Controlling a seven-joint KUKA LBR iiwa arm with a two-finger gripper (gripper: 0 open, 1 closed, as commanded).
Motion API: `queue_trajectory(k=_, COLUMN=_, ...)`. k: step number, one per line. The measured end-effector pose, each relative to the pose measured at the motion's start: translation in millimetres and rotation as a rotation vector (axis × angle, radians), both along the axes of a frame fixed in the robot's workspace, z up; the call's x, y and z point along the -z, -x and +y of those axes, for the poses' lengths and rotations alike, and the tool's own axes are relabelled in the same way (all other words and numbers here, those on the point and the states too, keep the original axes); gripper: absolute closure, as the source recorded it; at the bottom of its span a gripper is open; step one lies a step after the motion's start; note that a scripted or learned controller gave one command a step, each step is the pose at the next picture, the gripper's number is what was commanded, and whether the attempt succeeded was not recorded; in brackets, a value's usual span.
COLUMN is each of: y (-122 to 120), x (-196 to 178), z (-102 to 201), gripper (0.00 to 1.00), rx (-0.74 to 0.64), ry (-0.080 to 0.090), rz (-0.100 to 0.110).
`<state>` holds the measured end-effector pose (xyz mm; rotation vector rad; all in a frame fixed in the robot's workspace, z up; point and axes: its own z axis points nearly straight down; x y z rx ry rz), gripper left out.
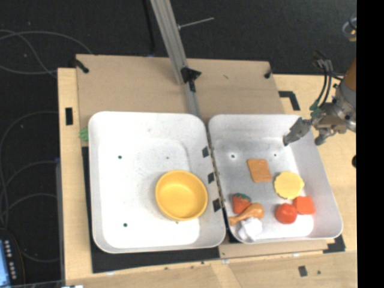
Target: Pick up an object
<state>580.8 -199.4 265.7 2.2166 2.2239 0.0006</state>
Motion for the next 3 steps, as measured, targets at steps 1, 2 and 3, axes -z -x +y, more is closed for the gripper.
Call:
queue_trajectory(k=1, y=0.0, x=0.0, z=0.0, gripper=0.0, rx=0.0, ry=0.0, rz=0.0)
queue_trajectory(k=2, y=-2.1, x=42.5, z=1.0, gripper=0.0, rx=0.003, ry=0.001, rz=0.004)
queue_trajectory(k=3, y=6.0, x=99.0, z=-5.1, gripper=0.0, rx=0.004, ry=0.0, rz=0.005)
